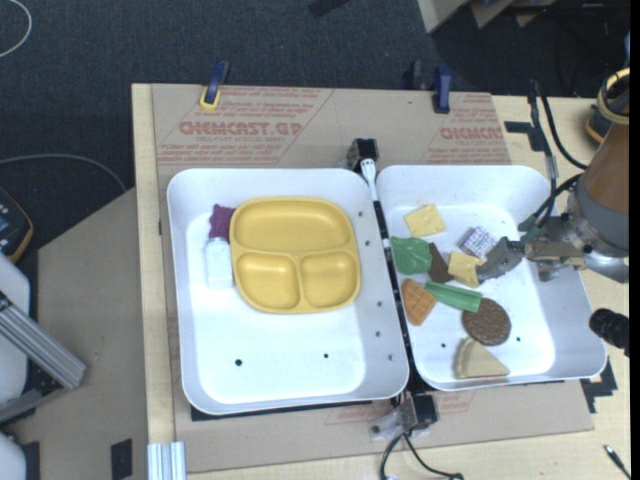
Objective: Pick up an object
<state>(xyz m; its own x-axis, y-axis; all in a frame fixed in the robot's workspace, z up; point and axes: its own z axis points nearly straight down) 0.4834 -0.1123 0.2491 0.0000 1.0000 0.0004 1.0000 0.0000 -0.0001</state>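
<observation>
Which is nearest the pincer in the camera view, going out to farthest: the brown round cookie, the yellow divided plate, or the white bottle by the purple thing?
1. Brown round cookie: right bin, just below and left of the pincer.
2. Yellow divided plate: middle of the left bin.
3. White bottle: left bin, beyond the plate's far side.

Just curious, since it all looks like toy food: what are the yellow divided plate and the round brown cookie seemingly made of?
The yellow divided plate looks like molded plastic: one even color, smooth rounded compartment edges, a soft sheen. The round brown cookie is probably plastic or rubbery toy food, matte and finely textured; the view is too coarse to tell which.
</observation>
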